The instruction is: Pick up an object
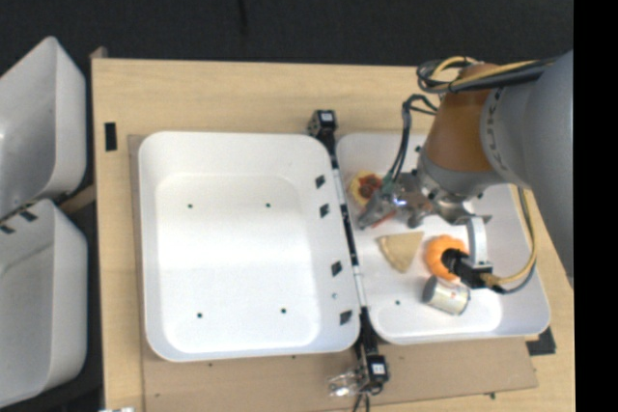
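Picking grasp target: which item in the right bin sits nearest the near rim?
The silver cylinder. It lies below the orange ball and tan wedge, closest to the near rim.

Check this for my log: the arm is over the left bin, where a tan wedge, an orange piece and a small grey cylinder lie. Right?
Not quite. The camera view shows the arm over the right bin, not the left; the tan wedge, orange piece and small grey cylinder lie there as you said.

No readable text, labels or numbers on anything here
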You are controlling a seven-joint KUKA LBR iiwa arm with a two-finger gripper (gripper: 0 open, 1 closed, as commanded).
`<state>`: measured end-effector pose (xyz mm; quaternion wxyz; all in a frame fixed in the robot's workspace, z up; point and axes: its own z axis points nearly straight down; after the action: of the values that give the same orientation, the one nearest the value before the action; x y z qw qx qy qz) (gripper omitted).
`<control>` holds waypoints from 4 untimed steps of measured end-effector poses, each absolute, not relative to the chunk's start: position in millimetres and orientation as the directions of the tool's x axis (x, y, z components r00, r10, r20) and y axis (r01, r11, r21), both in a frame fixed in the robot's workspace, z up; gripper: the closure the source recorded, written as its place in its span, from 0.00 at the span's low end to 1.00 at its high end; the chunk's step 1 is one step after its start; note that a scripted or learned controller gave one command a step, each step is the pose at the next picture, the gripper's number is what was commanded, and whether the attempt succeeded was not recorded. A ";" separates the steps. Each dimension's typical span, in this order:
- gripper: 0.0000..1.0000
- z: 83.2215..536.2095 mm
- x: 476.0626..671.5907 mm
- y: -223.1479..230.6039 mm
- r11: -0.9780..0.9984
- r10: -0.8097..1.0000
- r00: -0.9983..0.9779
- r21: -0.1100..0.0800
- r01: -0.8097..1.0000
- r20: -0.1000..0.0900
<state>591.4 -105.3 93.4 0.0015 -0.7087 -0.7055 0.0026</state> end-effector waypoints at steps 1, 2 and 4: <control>1.00 105.0 592.4 -104.2 -0.006 1.000 0.006 -0.006 1.000 0.001; 1.00 275.7 563.3 -15.0 0.010 1.000 -0.010 0.012 1.000 0.002; 1.00 336.8 525.4 26.5 -0.002 1.000 0.002 -0.002 1.000 -0.002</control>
<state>525.4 26.5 336.8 0.0001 -0.7079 -0.7063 0.0015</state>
